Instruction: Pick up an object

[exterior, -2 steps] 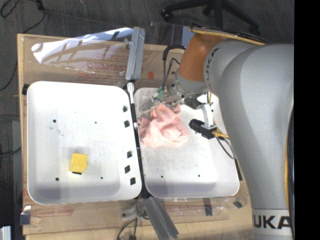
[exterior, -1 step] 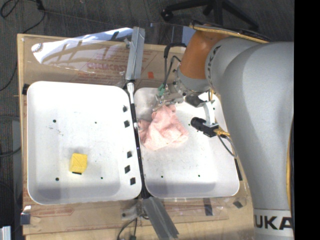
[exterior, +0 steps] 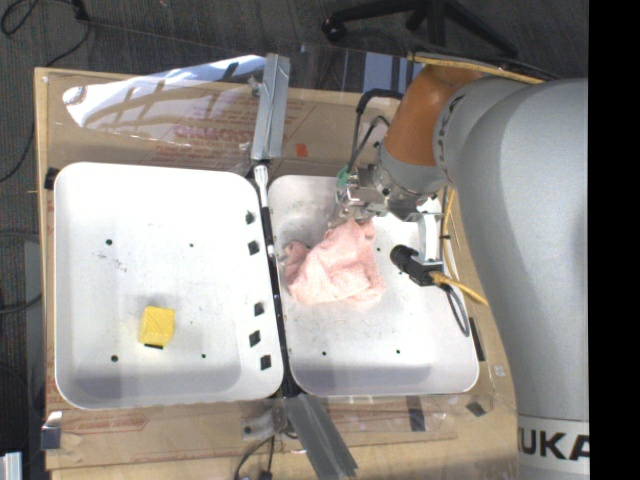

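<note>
My gripper [exterior: 352, 200] sits at the top edge of the pink cloth [exterior: 335, 266] in the right bin [exterior: 440, 373]; I cannot tell its state. Limp fabric may slip free.

Readable lettering: "KUKA" in large dark capitals on the pale grey casing of the robot arm [exterior: 545, 446], at the lower right corner of the view, final letter cut by the edge. Faint reddish print runs in lines across the brown cardboard sheet [exterior: 215, 133] lying on the bench behind the two bins; too washed out and blurred to make out any word. No other text legible.
</note>
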